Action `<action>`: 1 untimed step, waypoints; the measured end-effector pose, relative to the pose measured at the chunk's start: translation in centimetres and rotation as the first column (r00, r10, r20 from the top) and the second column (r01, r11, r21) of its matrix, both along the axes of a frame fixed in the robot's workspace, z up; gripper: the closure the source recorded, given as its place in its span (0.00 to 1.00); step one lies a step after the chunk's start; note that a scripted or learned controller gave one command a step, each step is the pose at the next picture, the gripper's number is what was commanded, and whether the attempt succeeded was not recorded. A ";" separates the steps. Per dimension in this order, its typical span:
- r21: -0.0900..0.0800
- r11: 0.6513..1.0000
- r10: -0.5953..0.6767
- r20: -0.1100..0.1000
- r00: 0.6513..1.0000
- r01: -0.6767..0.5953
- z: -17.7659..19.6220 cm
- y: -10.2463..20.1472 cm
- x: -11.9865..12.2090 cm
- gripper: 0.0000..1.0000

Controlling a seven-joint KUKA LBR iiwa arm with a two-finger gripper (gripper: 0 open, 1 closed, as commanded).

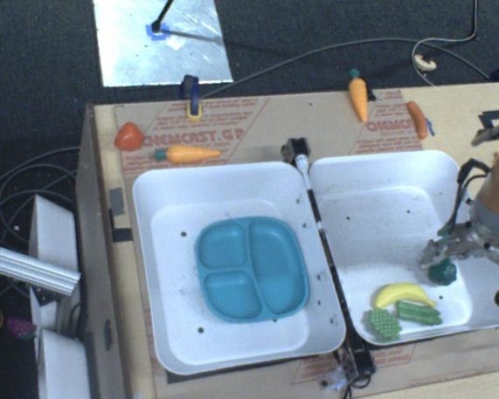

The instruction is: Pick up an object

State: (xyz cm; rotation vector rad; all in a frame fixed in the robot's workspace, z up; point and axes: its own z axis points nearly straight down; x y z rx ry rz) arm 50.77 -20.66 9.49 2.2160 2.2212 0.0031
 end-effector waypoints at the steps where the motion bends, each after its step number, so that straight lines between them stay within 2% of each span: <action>1: 0.001 1.000 0.002 -0.001 1.000 -0.002 4.3 4.4 4.8 1.00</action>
